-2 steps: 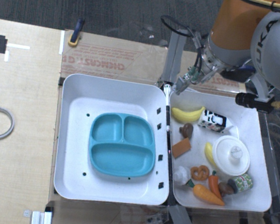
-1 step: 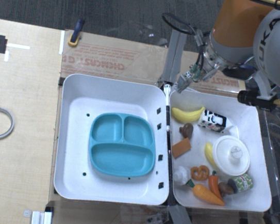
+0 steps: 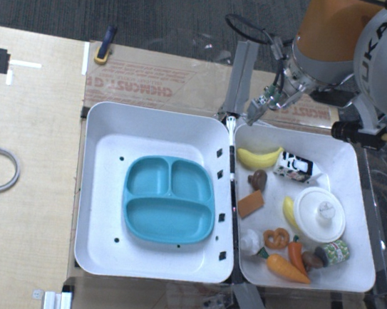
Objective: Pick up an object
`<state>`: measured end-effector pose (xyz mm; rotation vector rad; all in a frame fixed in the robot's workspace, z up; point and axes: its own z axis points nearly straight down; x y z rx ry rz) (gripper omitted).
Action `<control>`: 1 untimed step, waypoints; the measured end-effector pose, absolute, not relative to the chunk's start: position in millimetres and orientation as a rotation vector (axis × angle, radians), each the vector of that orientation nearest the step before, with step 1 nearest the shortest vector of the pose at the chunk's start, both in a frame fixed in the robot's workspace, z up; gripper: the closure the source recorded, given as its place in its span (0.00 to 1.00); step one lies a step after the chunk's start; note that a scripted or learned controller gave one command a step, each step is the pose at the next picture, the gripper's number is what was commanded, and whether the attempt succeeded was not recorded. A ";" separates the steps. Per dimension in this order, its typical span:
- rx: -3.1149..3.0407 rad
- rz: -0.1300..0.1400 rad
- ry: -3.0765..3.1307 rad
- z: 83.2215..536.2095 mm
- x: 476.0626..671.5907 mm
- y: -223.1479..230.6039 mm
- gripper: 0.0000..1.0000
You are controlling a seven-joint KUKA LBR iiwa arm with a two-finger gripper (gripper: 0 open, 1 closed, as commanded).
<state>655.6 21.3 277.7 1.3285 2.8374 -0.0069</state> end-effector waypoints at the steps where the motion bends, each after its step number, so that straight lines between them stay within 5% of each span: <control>1: 1.370 -0.003 2.824 284.8 657.0 -3.8 1.00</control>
